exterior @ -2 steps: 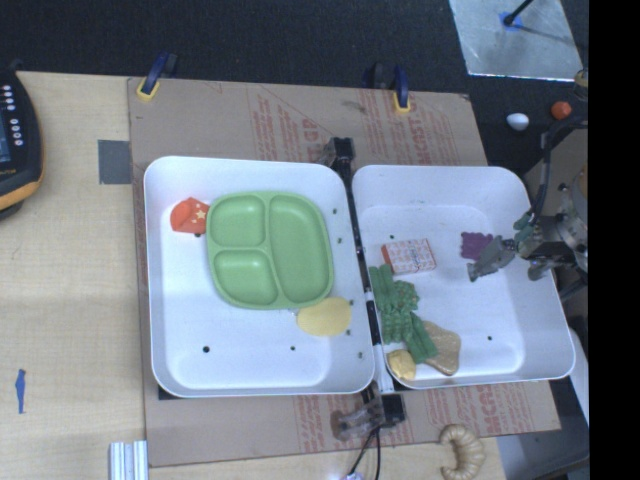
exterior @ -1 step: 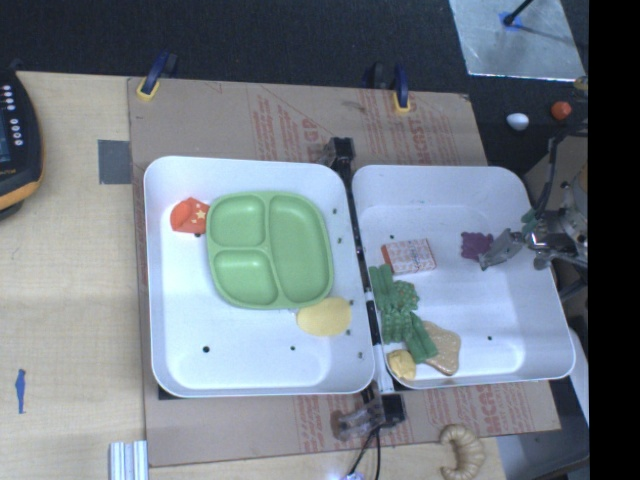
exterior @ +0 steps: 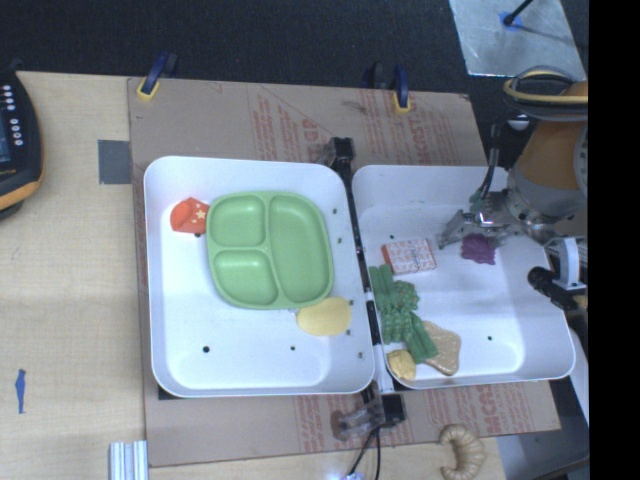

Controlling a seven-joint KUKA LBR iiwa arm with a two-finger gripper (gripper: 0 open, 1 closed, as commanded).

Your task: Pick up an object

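Even, fairly bright overhead light falls across the worktop (exterior: pixel 70 298), and the two white bins (exterior: pixel 180 358) come close to washing out, with soft glare along their rims. Shadows are faint and short, pooling just beside the green plate (exterior: pixel 270 248). The picture is slightly soft and grainy throughout, and the dark floor (exterior: pixel 250 18) beyond shows no detail.

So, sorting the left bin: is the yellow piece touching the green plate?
Touching: the camera view shows the yellow piece tucked against the green plate's lower rim, no gap.
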